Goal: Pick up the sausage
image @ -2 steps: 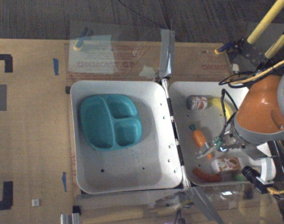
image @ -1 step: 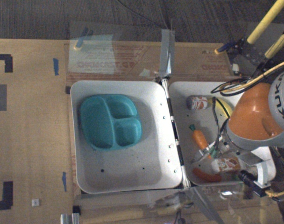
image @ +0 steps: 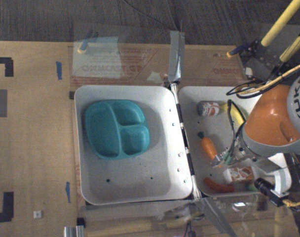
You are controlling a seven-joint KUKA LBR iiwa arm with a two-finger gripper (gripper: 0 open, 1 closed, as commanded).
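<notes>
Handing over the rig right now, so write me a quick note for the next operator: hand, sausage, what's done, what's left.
Hand: low in the right bin, just right of the carrot; its grip state is unclear.
Sausage: lying flat by that bin's near wall, left of the small carton, apart from the hand.
Done: nothing lifted.
Left: move over the sausage, grasp, lift.

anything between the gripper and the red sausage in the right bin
Nothing: in the camera view, bare white bin floor separates the gripper from the red sausage.
</notes>
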